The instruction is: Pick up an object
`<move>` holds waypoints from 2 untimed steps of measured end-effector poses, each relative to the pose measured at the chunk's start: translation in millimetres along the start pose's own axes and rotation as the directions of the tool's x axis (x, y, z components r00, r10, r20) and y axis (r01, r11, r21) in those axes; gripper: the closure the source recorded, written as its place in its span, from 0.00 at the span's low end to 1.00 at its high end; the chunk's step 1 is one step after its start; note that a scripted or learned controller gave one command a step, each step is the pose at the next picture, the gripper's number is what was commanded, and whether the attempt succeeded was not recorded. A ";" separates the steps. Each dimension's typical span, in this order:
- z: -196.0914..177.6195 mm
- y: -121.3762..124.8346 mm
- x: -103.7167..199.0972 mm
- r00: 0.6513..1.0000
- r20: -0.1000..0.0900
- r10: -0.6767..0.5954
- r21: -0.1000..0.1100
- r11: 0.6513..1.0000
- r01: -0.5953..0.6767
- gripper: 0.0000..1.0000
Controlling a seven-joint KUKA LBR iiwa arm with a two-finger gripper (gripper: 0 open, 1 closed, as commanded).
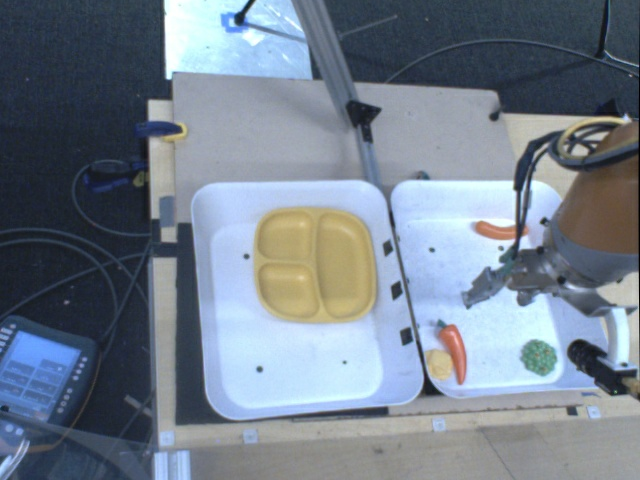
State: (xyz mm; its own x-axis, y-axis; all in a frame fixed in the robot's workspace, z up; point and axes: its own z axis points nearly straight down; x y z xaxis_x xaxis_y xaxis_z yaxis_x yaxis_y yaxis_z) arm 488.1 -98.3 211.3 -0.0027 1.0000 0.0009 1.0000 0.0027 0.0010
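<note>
A: Listing contents. What is sitting in the right bin [420, 268]?

B: Four items. A red-orange pepper [454, 350] is lying near the front edge, long axis running front to back, stem end toward the bin's middle. A small yellow piece [439, 365] is touching its left side. A green round lump [539, 357] is resting near the front right corner. An orange sausage [497, 230] is lying crosswise near the back.

A: And the left bin [220, 368]?

B: It is holding one yellow divided plate [314, 264], three compartments, nothing in them.

A: Where is the pincer [480, 290] hanging?

B: Over the middle of the right bin, pointing left, with nothing between its tips. Whether the tips are apart or together, I cannot tell; they are reading as one dark wedge.

A: Nearest candidate?

B: In my judgement, the pepper. It is lying just in front of the pincer and slightly left, nearer than the sausage behind or the green lump off to the front right. A grasp would probably be closing across its narrow width, so crosswise to that front-to-back axis.
</note>
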 end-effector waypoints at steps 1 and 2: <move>-0.2 0.2 0.0 1.000 0.000 0.003 -0.001 1.000 -0.003 0.00; 58.7 2.1 8.4 1.000 -0.001 0.002 0.006 1.000 -0.002 0.00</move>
State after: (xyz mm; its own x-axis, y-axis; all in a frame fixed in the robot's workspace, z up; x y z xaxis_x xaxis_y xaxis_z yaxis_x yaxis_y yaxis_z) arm 490.2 -89.8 152.6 -0.0006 1.0000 0.0019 1.0000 0.0006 -0.0053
